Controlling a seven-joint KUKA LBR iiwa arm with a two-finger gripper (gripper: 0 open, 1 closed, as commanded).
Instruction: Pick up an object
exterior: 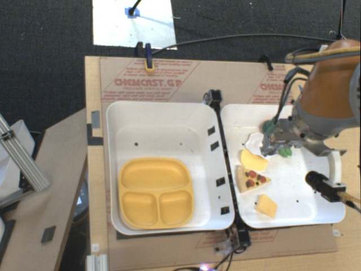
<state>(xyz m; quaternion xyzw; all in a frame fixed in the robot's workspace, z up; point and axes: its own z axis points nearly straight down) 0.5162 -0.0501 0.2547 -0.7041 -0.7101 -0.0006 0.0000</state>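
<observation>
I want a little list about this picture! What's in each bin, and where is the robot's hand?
left bin: one yellow tray with three compartments
right bin: pizza slice, cheese block, yellow piece, white piece, green piece
gripper: low over the right bin's far half, between the white piece and the green piece
arm: reaches in from the right
held thing: cannot tell
</observation>
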